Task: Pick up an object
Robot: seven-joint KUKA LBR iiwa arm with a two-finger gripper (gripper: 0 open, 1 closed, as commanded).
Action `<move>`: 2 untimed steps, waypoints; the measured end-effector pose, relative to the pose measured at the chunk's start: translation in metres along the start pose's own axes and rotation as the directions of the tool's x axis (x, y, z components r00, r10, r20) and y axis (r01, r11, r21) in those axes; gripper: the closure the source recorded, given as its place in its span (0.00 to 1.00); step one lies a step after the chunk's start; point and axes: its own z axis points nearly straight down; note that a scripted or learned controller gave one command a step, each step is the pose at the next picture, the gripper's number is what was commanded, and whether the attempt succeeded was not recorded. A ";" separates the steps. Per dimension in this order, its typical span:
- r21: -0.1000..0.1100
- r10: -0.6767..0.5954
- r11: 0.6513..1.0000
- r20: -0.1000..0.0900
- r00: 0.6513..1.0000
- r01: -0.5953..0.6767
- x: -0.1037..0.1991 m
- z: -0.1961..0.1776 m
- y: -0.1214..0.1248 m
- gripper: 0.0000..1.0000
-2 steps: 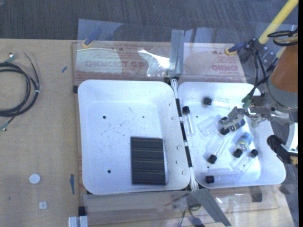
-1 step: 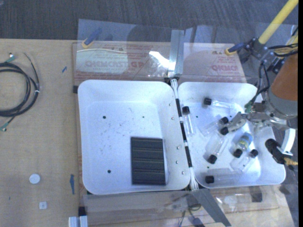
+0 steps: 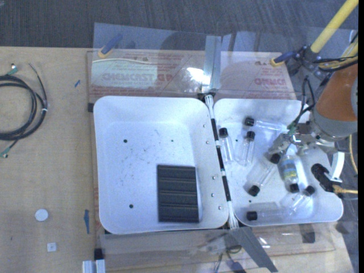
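Observation:
Several clear vials with black caps lie scattered in the right bin [image 3: 318,212]; one vial [image 3: 226,145] is by the left wall, another vial [image 3: 260,180] lies mid-bin, and a third vial [image 3: 267,214] rests along the front wall. A black ribbed block [image 3: 178,193] sits in the left bin [image 3: 131,129], near its front. My gripper [image 3: 286,145] hangs low over the right part of the right bin, just above a vial with a bluish label [image 3: 289,170]. The grey wrist and orange band [image 3: 340,98] rise behind it.
Black cables [image 3: 25,110] loop on the wooden bench at the far left. Clear plastic sheeting [image 3: 170,75] covers the board behind the bins. A yellow rod [image 3: 340,17] slants at the top right. A small white disc [image 3: 41,214] lies at the bench's front left.

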 end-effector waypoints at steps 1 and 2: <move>-0.001 0.000 1.000 -0.001 1.000 0.000 0.000 -0.009 0.001 1.00; 0.003 -0.008 1.000 -0.001 1.000 0.008 0.068 -0.115 0.034 1.00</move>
